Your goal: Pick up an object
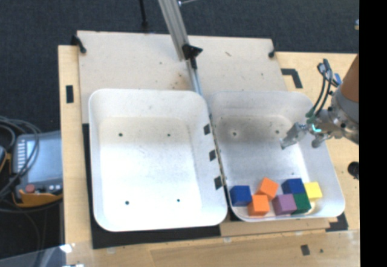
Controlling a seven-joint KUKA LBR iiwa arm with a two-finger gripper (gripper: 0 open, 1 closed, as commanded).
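Clustering at the lower right of the frame, seven small cubes [275,197] show: two blue, two orange, one purple, green, yellow; gripper [300,136] fingers spread, holding nothing.

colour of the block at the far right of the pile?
Yellow block, in the right bin; camera view.

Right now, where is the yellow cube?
The yellow cube sits in the right bin, near its front right corner, beside the dark blue cube and the green cube.
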